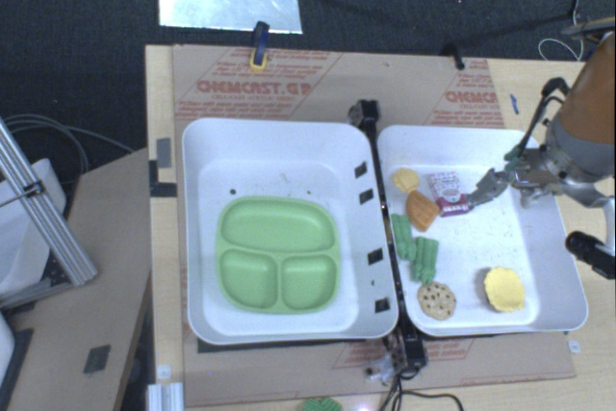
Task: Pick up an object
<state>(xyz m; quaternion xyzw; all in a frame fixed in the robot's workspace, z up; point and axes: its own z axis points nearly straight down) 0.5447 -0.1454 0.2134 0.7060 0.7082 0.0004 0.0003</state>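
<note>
The right bin (pixel 549 236) holds several food toys. A small yellow piece (pixel 406 179) and an orange piece (pixel 421 209) lie at its left. Beside them sits a white and red packet (pixel 445 184) with a purple bit (pixel 454 204) just below it. Green bean pods (pixel 416 251), a cookie (pixel 436 300) and a yellow chip (pixel 503 289) lie toward the front. My gripper (pixel 481 190) reaches in low from the right, its tip right at the purple bit and the packet. I see nothing lifted.
The left bin (pixel 207 159) holds a green divided plate (pixel 279 253). A black clip (pixel 366 114) sits where the two bins meet. The arm's grey body (pixel 577 159) hangs over the right bin's right rim. Cardboard lies under both bins.
</note>
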